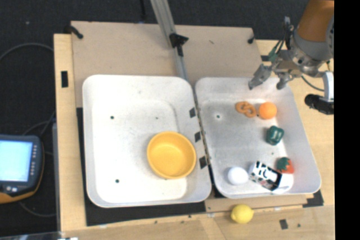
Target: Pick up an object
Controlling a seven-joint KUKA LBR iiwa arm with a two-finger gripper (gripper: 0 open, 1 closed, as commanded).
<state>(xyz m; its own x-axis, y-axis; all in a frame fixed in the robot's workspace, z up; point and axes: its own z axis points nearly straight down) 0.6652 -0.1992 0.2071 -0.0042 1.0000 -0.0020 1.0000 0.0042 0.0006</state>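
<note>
Standing at the bench. The two-finger gripper (269, 80) hangs over the top right corner of the right white bin (225, 99), its two dark fingers spread apart with nothing between them. The grey arm with the orange band (314, 19) comes in from the right edge.

Candidates for the pick all lie in the right bin. Nearest the gripper: a small orange pretzel-shaped piece (245, 109) touching or just beside a round orange ball (268, 111). Below those, a dark green lumpy object (274, 135). Along the bottom edge: a white ball (237, 175), a black-and-white patterned item (265, 173) just beside it, and a small red and green piece (284, 164) at the right, near the bin wall. I cannot tell what the patterned item is.

The left white bin (107, 98) holds a yellow plastic bowl (171, 154), sitting toward its lower right. A yellow lemon-like object (242, 213) lies outside both bins on the bench board below the right one.

Progress: nothing grasped, nothing lifted. The gripper looks raised above the bin floor and is apart from every object, so I judge the task at its approach stage. Left to do: choose a target, descend, close, lift. The pretzel piece and orange ball are closest; being so close together, they may interfere with a clean grasp.
</note>
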